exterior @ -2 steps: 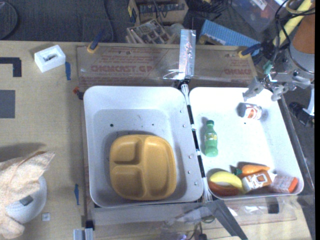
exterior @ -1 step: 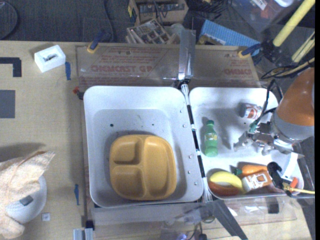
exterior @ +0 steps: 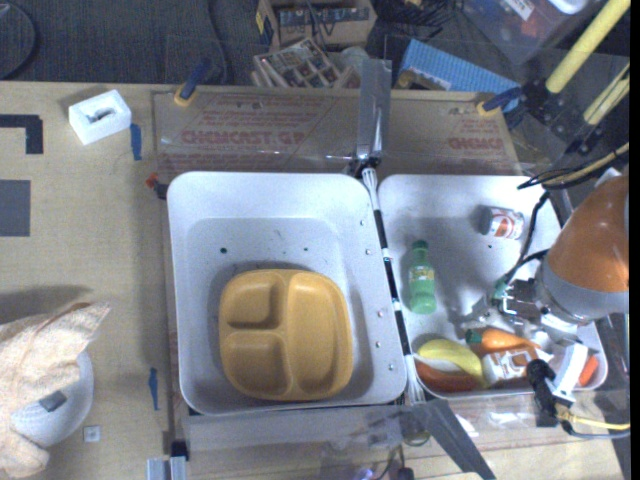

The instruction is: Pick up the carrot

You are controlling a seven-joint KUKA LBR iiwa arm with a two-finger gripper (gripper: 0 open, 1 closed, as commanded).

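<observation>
The carrot (exterior: pixel 508 344) is orange with a small green end and lies on its side in the front part of the right bin (exterior: pixel 450 203). My gripper (exterior: pixel 490 316) hangs low just above and behind the carrot, reaching in from the right under the arm's orange band (exterior: pixel 598 248). Metal parts of the gripper overlap the carrot's upper edge, and I cannot make out whether it touches the carrot.
Beside the carrot lie a yellow banana (exterior: pixel 448 351), a dark red item (exterior: pixel 444 376) and a white packet (exterior: pixel 508 367). A green bottle (exterior: pixel 421 278) and a small can (exterior: pixel 505 223) sit farther back. The left bin (exterior: pixel 200 218) holds a yellow divided plate (exterior: pixel 286 333).
</observation>
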